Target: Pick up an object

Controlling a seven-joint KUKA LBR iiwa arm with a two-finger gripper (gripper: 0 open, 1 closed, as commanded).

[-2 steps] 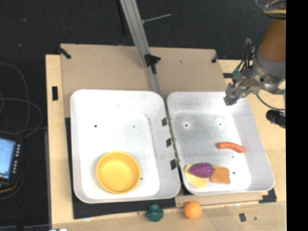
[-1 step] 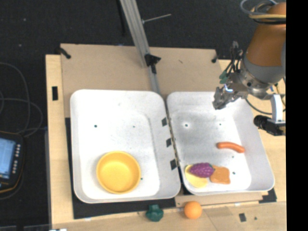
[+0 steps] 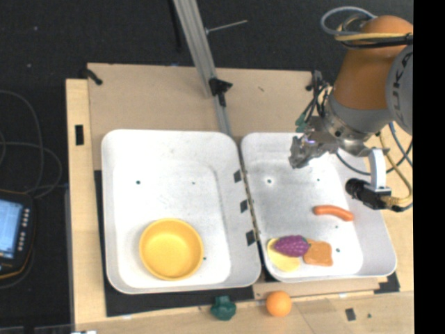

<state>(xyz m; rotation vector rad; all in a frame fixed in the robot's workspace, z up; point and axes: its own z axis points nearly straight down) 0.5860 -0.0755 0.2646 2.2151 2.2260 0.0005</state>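
The camera view showed you the arm [image 3: 365, 75] reaching in from the upper right of the frame, its hand [image 3: 304, 152] hanging over the upper part of the right bin [image 3: 292, 186]. You could not tell from this angle how far the hand was open, and nothing showed in its grip. In the lower part of that bin lay an orange carrot [image 3: 333, 213], and below it, near the bottom edge, a purple bunch of grapes [image 3: 290, 245] resting on a yellow piece [image 3: 280, 259], with an orange-brown piece [image 3: 319, 254] just beside them. The left bin [image 3: 167, 172] held a yellow bowl [image 3: 171, 248] at its lower middle. On the table [image 3: 160, 96] below the bins sat an orange ball [image 3: 278, 303] and a green toy [image 3: 223, 308].
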